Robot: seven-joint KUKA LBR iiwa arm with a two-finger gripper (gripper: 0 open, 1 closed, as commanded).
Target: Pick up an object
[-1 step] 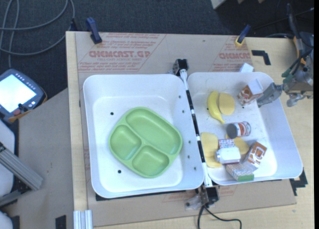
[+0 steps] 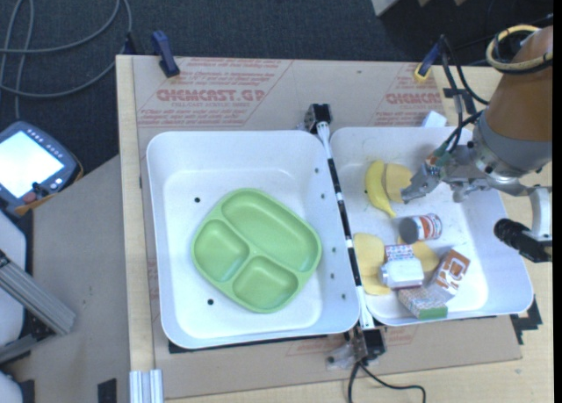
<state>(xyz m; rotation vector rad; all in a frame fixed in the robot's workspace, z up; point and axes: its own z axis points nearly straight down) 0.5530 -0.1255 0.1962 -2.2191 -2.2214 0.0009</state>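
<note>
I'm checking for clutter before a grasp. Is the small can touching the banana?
Apart. The camera view shows bare white bin floor between the can and the banana.

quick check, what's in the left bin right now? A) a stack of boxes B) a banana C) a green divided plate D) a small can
C: the green divided plate lies alone in the left bin, while the banana, the small can and the boxes sit in the right bin.
</note>
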